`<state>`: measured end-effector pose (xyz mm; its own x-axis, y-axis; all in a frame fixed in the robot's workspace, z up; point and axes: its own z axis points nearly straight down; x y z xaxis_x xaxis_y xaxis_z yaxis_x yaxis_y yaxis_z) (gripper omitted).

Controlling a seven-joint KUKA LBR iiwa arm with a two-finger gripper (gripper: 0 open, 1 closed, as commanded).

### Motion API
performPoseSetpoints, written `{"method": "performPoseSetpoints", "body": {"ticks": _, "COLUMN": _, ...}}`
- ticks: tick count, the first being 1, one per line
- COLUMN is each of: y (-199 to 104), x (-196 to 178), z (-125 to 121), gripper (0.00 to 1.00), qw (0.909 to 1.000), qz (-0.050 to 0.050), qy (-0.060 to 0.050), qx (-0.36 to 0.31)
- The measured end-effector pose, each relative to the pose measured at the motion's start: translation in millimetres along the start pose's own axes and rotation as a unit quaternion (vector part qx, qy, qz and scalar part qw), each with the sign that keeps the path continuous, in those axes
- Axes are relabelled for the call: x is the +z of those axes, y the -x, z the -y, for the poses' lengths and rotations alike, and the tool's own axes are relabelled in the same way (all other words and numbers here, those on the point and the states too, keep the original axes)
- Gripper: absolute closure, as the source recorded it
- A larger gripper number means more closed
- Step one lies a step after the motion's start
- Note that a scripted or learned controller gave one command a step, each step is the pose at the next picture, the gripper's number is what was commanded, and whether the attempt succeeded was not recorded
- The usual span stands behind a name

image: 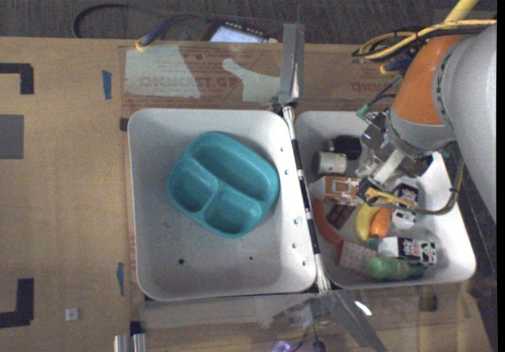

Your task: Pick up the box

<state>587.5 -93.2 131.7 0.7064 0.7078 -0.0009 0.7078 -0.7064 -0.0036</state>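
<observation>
From the overhead camera we see two white bins side by side on a brown bench (63,185). The left bin (150,264) holds a teal tray (223,183) with three compartments, lying a little tilted toward the bin's upper middle and right; the rest of that bin's floor is bare apart from a few dark specks. The right bin (461,252) is crowded. The arm (442,82), grey with its orange band, comes in from the right and bends down over the upper part of this bin, and its gripper (377,177) hangs low among the objects near the bin's middle. We cannot tell whether the fingers are open or closed, since the wrist and clutter hide their tips. Just left of the gripper lies the box (341,187), a small orange and white carton on its side, close to the gripper but not visibly between the fingers. Above the box stands a white cup (332,162) next to a dark object (347,145). Below the gripper we see a banana (362,223) touching an orange (381,222), with a long red item (323,224) along the bin's left wall. Near the bottom edge lies a green bottle (392,267), and just above it a black and white carton (411,249). A yellow cable (394,44) loops behind the arm at the top right.
</observation>
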Motion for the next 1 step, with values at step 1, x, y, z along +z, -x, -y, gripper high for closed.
{"method": "performPoseSetpoints", "body": {"ticks": 1, "y": 17.2, "x": 44.3, "z": -1.0, "gripper": 1.00, "qw": 0.9871, "qz": -0.003, "qy": 0.003, "qx": 0.160}}
